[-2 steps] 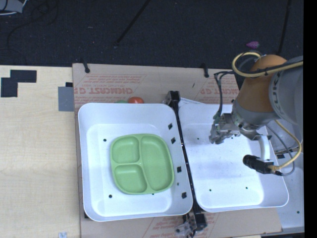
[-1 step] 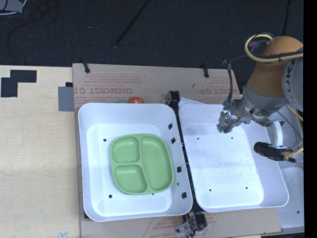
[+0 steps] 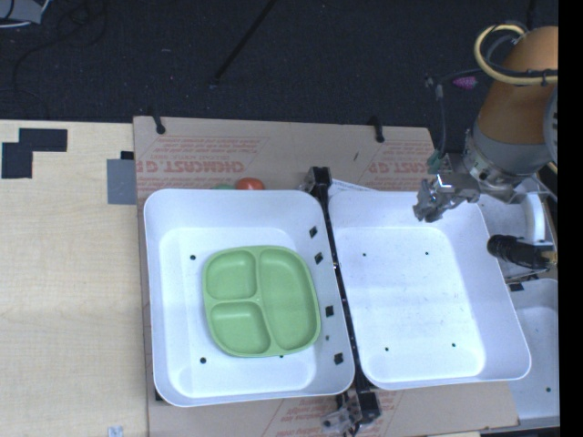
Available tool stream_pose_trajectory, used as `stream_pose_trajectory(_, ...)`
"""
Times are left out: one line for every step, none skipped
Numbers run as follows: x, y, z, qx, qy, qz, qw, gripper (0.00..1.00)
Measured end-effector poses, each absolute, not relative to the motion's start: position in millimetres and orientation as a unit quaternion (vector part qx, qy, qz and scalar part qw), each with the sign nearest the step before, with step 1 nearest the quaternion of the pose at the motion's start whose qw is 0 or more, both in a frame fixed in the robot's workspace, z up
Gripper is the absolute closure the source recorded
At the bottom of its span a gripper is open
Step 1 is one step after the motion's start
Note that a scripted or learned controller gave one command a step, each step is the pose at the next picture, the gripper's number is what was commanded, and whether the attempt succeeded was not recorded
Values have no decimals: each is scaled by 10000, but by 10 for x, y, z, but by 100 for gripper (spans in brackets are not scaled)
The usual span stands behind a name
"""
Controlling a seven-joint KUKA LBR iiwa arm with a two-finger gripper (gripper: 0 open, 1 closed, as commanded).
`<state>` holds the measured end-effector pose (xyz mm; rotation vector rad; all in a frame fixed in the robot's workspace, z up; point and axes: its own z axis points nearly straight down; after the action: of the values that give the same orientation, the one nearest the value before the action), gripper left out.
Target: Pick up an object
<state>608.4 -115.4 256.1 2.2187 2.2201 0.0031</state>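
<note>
Camera view, arm: the grey arm with its orange band comes in from the right and holds the gripper (image 3: 437, 198) above the far right corner of the right bin (image 3: 492, 371), close to that bin's far rim. It hangs over bare bin floor, so I judge this a waiting or approach pose and not a grasp.

Camera view, fingers: they point down and toward the left, but they are small and dark against the bin wall; I cannot tell whether they are open or closed. Nothing is visible between them.

Camera view, task's thing: the green plate (image 3: 261, 300) lies flat in the left bin (image 3: 168, 353), roughly at the middle of its floor, a little toward the near edge and well apart from the gripper. Lying flat there, it offers mainly its raised rim to a grasp from above, by my judgement.

Camera view, look of the plate: pale green, rounded-square outline, divided into three compartments by low ridges, two smaller ones and one longer one; smooth, matte, likely plastic.

Camera view, other things: a red-orange round object (image 3: 249, 185) peeks out behind the far rim of the left bin, on the cardboard sheet (image 3: 273, 157) that lies under both bins on the tabletop (image 3: 64, 280).
</note>
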Motion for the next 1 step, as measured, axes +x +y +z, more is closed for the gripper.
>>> stream_pose_trajectory(6035, -619, 2408, 7060, 7082, -7, -23, 100)
